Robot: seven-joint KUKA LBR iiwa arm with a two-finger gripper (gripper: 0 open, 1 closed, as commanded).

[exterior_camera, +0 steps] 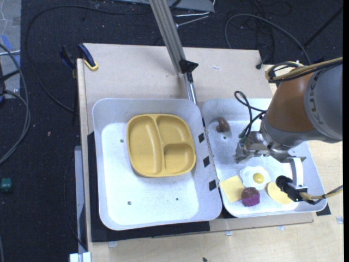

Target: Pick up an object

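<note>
In the right bin (pixel 229 105) lie several small items: a brown piece (pixel 222 125) near the back left, a yellow cheese slice (pixel 231 189), a fried egg (pixel 256 176), a purple piece (pixel 250 196) and a yellow piece (pixel 280 194) near the front. My gripper (pixel 243 151) hangs low over the bin's middle, just above and left of the fried egg and a little to the front right of the brown piece. I see nothing held in it.
The left bin (pixel 109 168) holds a yellow divided plate (pixel 161 144). A slanted metal pole (pixel 169 31) rises from between the bins at the back. Cables loop around the wrist (pixel 248 116), and the arm's orange band (pixel 292 102) covers the right bin's back right.
</note>
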